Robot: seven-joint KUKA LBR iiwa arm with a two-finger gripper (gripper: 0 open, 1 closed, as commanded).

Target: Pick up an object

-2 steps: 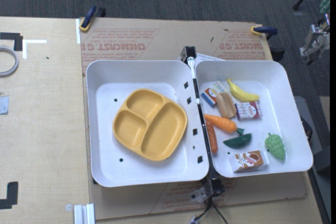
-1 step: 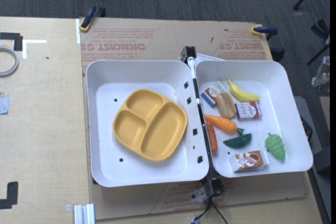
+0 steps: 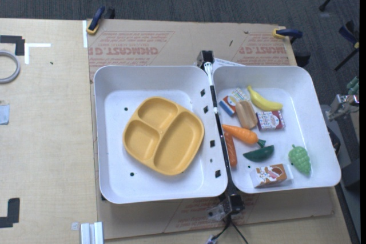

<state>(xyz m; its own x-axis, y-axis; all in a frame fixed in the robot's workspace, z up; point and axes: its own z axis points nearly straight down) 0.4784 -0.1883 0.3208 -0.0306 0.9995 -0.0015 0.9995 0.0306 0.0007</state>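
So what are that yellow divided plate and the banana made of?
The plate looks like moulded matte plastic: one even mustard colour, rounded compartment edges. The banana seems to be glossy toy plastic, uniformly yellow with a faint sheen, though the view leaves that uncertain.

Two white bins [image 3: 106, 140] sit on brown cardboard [image 3: 131, 46] printed with red lettering, over a pale wood desk [image 3: 46, 151]. The plate [image 3: 164, 135] is mustard yellow. The banana [image 3: 263, 100] is yellow, the carrot [image 3: 241, 134] orange, the pepper [image 3: 258, 152] dark green, the grapes [image 3: 299, 159] light green, and two cartons [image 3: 271, 120] red and white.
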